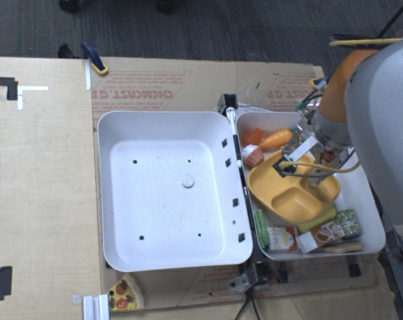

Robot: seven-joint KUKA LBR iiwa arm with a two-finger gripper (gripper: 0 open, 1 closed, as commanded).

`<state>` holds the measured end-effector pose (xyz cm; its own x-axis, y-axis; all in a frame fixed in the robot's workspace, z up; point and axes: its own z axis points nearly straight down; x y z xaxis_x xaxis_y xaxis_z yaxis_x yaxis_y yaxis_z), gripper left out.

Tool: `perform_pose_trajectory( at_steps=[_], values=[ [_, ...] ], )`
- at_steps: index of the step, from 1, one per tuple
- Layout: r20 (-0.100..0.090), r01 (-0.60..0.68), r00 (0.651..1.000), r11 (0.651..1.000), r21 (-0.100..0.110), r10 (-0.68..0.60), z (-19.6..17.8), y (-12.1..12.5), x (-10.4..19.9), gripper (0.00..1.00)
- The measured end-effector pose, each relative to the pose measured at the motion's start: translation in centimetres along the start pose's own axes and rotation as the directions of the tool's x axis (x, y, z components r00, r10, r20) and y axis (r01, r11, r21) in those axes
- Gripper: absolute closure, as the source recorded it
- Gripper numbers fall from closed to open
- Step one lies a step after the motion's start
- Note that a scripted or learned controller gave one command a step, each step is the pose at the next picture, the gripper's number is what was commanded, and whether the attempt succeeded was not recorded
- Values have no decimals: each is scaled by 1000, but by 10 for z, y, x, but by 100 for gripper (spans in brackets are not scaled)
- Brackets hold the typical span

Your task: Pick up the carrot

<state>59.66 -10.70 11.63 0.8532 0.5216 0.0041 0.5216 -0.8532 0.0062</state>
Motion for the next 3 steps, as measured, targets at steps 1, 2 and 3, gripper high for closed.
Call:
perform_pose_trajectory(
  at_steps=[1,2,3],
  values=[
    [5,-258,966,966,-6,259,11,21,28,0],
    [23,-343,939,939,-7,343,12,24,39,0],
    [12,-341,940,940,-22,342,3,28,38,100]
  ],
)
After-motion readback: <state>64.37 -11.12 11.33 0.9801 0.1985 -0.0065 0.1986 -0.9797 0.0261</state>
